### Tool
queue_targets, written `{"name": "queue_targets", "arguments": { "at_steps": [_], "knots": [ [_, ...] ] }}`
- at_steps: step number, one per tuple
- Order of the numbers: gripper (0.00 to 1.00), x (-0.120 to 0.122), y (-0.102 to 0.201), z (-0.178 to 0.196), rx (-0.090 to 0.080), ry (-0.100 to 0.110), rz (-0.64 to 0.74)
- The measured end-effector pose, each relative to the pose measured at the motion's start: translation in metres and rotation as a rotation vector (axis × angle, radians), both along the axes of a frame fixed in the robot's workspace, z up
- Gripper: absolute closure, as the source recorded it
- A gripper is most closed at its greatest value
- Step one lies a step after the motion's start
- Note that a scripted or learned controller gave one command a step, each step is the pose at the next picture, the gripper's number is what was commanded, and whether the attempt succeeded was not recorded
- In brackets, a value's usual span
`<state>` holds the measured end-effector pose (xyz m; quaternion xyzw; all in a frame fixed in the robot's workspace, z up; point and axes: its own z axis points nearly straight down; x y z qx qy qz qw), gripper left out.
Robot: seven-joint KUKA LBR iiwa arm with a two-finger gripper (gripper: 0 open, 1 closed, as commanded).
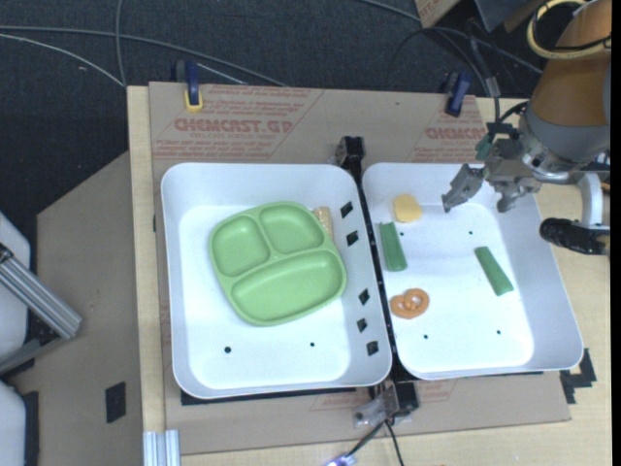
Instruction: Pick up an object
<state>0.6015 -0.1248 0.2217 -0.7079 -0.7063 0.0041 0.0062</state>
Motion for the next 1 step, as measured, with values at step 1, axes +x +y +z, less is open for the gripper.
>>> {"name": "queue_targets", "arguments": {
  "at_steps": [1],
  "knots": [
    [0.00, 0.0027, 0.0002, 0.0075, -0.002, -0.014, 0.003]
  ]
}}
